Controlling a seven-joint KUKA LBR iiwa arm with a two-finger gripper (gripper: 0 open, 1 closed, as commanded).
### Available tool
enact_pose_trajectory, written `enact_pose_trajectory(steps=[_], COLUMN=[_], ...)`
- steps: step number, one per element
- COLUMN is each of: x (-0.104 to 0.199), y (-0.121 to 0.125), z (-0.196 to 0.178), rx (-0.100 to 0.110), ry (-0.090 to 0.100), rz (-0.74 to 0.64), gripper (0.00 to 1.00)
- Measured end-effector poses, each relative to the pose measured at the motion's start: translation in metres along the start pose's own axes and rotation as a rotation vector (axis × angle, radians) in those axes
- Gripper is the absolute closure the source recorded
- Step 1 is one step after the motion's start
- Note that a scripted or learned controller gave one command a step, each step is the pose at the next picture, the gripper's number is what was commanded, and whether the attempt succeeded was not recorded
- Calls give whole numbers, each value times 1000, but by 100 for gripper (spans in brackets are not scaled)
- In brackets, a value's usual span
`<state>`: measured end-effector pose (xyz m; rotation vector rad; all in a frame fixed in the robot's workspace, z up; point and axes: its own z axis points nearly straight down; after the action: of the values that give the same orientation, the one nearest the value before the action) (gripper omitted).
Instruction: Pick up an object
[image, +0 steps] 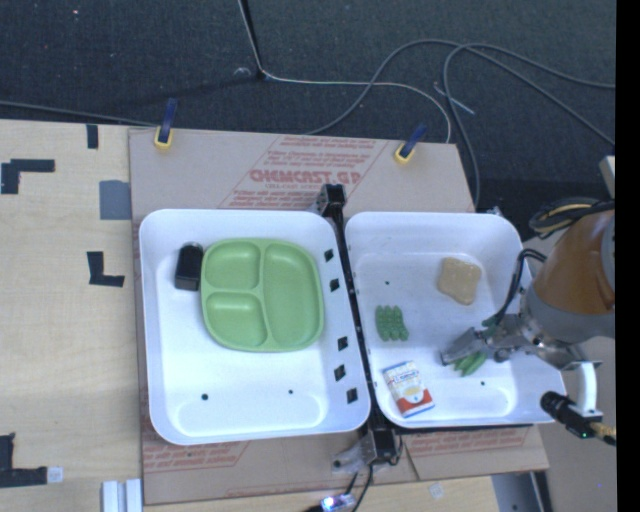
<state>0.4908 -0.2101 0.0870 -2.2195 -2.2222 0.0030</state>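
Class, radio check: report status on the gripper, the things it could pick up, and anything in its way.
Gripper low in right bin, at a green item; grip unclear. Beige lump, green bundle, small packet lie loose. Nothing blocking.

We see the right bin (500, 235) fairly crowded along its lower half: the gripper (462, 352) sits low over the floor near a green object (470, 364), with a small red and white packet (408, 388) just left of it by the near wall and a green ridged piece (391, 322) beyond that. A tan lump (459, 280) occupies the upper middle. Open floor remains along the far wall and in the upper left corner. In the left bin (160, 330), the green divided plate (263, 294) fills the centre, with a black block (188, 267) touching its left edge; we find a broad free strip along the near side.
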Motion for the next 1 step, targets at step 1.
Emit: enact_pose_trajectory(steps=[1], x=[0], y=[1], z=[1], rx=[-2], ry=[0], rz=[1], gripper=[0])
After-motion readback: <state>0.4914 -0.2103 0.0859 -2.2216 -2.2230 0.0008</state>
